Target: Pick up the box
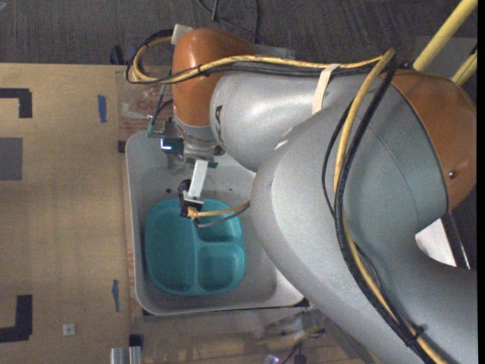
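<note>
My gripper (177,145) hangs over the far end of a white bin (137,226), below the orange wrist band. A teal divided plate (178,256) with three compartments lies in the near half of that bin, just below the gripper. The grey arm (318,173) hides the bin's right side and whatever lies there.
A pale wooden bench top (61,203) with black corner marks and strips of blue tape (101,109) stretches to the left of the bin. Yellow cables (356,127) run along the arm. Dark floor lies beyond the bench's far edge.
</note>
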`<state>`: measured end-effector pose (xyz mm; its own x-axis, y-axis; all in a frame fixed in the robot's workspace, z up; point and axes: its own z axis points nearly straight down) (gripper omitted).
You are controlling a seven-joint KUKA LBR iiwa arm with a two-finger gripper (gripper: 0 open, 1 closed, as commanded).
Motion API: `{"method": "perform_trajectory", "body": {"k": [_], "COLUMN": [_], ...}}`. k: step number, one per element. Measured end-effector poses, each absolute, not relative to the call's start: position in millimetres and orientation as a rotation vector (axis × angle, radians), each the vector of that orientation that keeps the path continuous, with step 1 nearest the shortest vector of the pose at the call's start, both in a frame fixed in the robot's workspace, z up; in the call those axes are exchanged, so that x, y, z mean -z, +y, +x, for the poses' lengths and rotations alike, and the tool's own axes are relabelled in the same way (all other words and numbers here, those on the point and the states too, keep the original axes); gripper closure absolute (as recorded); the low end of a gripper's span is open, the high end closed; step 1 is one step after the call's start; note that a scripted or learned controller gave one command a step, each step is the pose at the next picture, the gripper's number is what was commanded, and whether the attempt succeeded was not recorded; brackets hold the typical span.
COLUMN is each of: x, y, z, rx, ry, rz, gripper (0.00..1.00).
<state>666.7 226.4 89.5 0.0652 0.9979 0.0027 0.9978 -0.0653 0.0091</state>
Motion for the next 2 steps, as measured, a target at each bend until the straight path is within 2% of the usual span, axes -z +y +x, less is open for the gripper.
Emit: {"method": "perform_trajectory", "body": {"k": [1, 2], "x": [-100.9, -89.4], "y": [229.3, 226.8], "z": [666.7, 668.0], "rx": [-0.015, -0.012], "ry": [2.150, 1.755], "rz": [2.280, 2.604], "gripper": [1.00, 1.00]}}
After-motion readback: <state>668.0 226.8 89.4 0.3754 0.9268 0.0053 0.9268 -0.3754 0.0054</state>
